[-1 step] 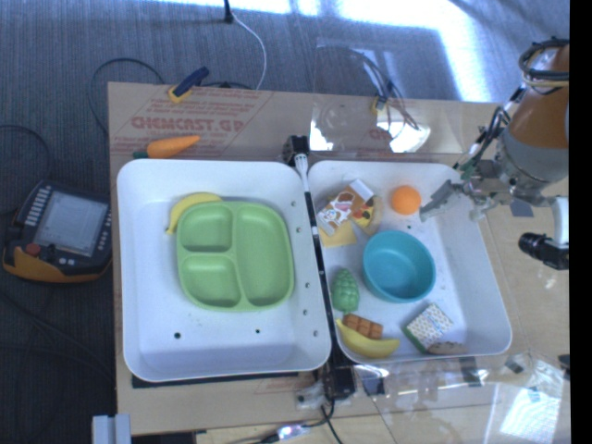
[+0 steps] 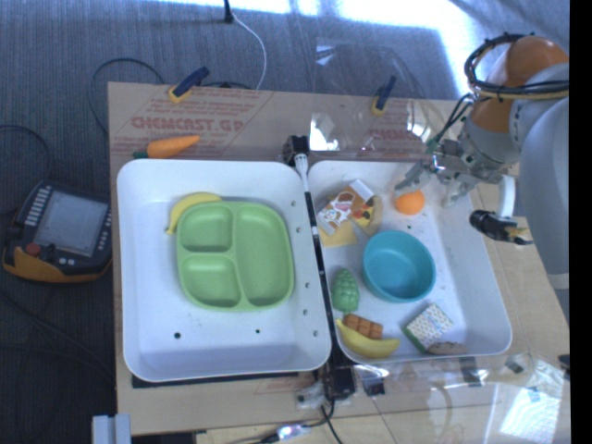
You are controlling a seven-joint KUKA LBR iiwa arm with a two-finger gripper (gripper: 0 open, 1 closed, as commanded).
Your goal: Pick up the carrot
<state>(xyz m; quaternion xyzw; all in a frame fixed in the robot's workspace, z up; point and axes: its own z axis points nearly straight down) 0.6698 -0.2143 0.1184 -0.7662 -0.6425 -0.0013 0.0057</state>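
**Carrot outside the bins, arm over the right bin**

The carrot point(image 2: 172, 144) lies on the bench point(image 2: 222, 118) in the upper left of the frame, just beyond the top edge of the left bin point(image 2: 139, 276) and well apart from the arm. That bin holds a green divided plate point(image 2: 234, 254) with a banana point(image 2: 188, 205) touching its upper-left rim.

The pincer point(image 2: 450, 176) hangs over the upper right corner of the right bin point(image 2: 481, 294), its fingers seemingly spread apart with nothing between them, though they are small and hard to read. An orange ball point(image 2: 410, 202) sits just to its left. Lower in the same bin are a blue bowl point(image 2: 398, 266), a snack packet point(image 2: 344, 209), a green fruit point(image 2: 345, 290), a second banana point(image 2: 368, 340) and a small box point(image 2: 428, 326).
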